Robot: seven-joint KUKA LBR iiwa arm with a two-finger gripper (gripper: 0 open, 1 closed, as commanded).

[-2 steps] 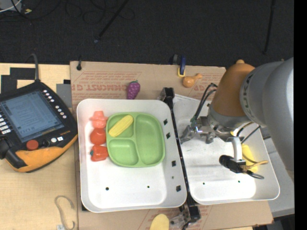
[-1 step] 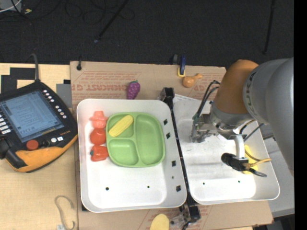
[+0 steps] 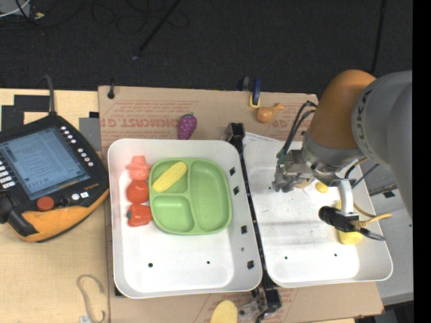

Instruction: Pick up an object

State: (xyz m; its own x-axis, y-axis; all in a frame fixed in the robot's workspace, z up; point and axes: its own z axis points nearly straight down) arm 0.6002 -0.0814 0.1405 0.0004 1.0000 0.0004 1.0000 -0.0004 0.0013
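Right now, grey arm with orange band reaches in from right, wrist bent down over right shallow white bin. Two-finger gripper near bin's far-left floor; grip state unreadable. Small yellow object just beside it.

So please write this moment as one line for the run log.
arm: over right bin | pincer: low, near its left wall | left bin: green tray, corn inside
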